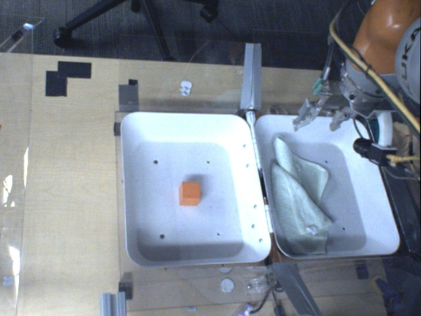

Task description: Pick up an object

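Observation:
An orange cube (pixel 190 193) lies near the middle of the left bin (pixel 141 137). A crumpled pale grey-green cloth (pixel 299 189) is spread over the left half of the right bin (pixel 365 196). My gripper (pixel 322 115) hangs above the back rim of the right bin, its two fingers spread apart and open with nothing between them. It is behind the cloth's far end and well to the right of the cube.
A metal divider post (pixel 250 78) stands between the bins at the back. The arm's orange band (pixel 383 18) and cables fill the upper right. A black office chair base (pixel 141 5) sits on the floor beyond the bench.

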`<state>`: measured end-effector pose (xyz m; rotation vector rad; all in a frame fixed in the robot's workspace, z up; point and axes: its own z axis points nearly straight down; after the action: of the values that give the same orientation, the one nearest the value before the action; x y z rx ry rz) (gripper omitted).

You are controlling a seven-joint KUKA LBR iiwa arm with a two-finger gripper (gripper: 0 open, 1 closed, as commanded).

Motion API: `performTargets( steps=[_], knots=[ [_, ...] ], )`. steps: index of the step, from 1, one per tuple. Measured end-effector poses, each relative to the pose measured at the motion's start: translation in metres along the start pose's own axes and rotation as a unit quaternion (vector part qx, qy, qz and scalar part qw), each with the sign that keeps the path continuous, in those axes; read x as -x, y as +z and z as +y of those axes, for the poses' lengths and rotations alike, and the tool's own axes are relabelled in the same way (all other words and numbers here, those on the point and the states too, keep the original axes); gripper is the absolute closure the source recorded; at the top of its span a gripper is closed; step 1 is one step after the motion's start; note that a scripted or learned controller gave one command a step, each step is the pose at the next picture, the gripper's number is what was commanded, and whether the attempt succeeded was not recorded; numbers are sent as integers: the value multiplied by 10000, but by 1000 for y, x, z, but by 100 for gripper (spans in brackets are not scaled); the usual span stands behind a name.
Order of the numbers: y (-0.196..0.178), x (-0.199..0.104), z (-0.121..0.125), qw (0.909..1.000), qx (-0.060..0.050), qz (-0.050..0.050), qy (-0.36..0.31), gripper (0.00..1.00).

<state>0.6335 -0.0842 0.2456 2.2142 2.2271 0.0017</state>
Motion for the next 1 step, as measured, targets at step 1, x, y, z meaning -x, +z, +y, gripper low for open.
performTargets(
  steps=[1],
  knots=[
    [133,13,-29,9999,-4,2,109,0]
  ],
)
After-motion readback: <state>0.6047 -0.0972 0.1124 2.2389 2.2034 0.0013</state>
